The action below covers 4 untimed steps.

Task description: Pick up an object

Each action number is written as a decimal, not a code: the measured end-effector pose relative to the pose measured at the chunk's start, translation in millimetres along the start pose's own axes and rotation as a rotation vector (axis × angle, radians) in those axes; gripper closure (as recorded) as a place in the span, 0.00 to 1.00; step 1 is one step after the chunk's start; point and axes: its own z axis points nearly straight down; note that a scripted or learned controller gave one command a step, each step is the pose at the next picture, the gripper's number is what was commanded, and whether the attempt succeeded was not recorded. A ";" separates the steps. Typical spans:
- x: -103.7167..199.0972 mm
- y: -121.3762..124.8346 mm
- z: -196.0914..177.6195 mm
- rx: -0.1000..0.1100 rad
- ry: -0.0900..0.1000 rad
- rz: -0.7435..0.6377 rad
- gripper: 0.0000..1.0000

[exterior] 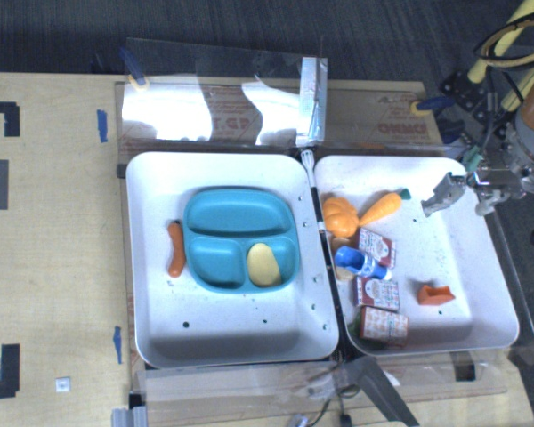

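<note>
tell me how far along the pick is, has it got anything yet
Done: nothing looks picked. The carrot, orange pumpkin, blue bottle, cartons and small red piece all lie in the right bin.
In hand: the gripper sits over that bin's upper right corner, with nothing visible between its fingers.
Left: reach an object, grasp it, lift it.

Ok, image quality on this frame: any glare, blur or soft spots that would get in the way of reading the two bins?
Camera view: strong glare on the clear panel behind the bins, washing out its left part; the left bin and right bin are evenly lit, with soft shadows only; the gripper at the right bin's upper edge looks slightly soft, so its fingers are hard to read; small carton labels are not legible.
</note>
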 end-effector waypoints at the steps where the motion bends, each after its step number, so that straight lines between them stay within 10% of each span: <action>1: 35.6 22.6 171.3 -0.014 -0.004 -0.336 0.00; 2: 27.5 74.3 193.5 -0.008 -0.003 -0.199 0.00; 3: 26.0 75.5 181.8 -0.013 -0.005 -0.197 1.00; 4: 28.9 83.5 193.3 -0.005 -0.003 -0.239 1.00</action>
